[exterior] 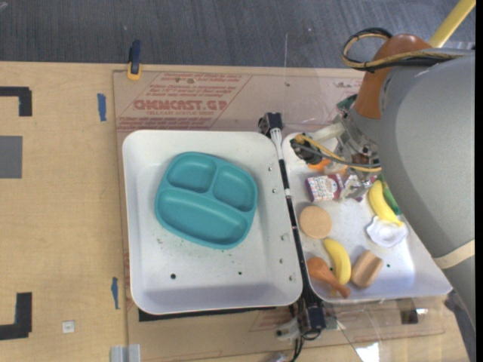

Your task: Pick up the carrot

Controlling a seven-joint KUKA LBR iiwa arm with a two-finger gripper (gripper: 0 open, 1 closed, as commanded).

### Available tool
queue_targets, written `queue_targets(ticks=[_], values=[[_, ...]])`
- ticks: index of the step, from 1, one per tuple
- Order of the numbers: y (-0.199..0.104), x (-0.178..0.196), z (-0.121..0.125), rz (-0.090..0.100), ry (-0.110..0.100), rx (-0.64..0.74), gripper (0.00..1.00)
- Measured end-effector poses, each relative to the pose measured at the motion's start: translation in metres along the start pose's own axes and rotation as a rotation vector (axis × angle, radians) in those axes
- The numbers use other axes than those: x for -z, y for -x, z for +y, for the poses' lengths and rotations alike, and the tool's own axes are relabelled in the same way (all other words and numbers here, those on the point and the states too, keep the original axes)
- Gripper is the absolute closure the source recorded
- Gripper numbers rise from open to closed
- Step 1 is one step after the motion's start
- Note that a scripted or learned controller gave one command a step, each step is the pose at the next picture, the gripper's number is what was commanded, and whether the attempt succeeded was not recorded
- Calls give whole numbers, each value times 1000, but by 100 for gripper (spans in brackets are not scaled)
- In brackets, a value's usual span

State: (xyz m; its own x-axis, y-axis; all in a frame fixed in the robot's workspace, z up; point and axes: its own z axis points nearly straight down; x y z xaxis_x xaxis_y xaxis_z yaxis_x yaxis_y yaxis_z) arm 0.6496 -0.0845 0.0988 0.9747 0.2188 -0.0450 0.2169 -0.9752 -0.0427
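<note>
Tool [341,151] sits low over the far end of the right-hand shallow white bin [423,279], under the grey arm with its orange band [377,81]; the tip is tangled among cables and clutter, so whether it is open or closed cannot be told, and nothing can be seen held in it. The carrot [326,274], a short orange tapered piece, lies at the near end of that same bin, touching the near-left side of a yellow banana [338,259] and well apart from the tool. Its thick end points away from the near rim, and its narrow end dips toward that rim. A round tan cookie-like disc [315,222] lies just beyond the banana, and a tan cork-like cylinder [365,270] lies to the banana's right. Judgement: the crowding leaves little room for a grasp, which may clip the banana. The left white bin [151,277] carries a teal divided plastic plate [205,199], far left of the banana.
</note>
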Motion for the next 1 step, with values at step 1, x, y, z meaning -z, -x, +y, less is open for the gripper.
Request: queue_targets(ticks=[1], values=[[2,-1,0,-10,-4,0,0]])
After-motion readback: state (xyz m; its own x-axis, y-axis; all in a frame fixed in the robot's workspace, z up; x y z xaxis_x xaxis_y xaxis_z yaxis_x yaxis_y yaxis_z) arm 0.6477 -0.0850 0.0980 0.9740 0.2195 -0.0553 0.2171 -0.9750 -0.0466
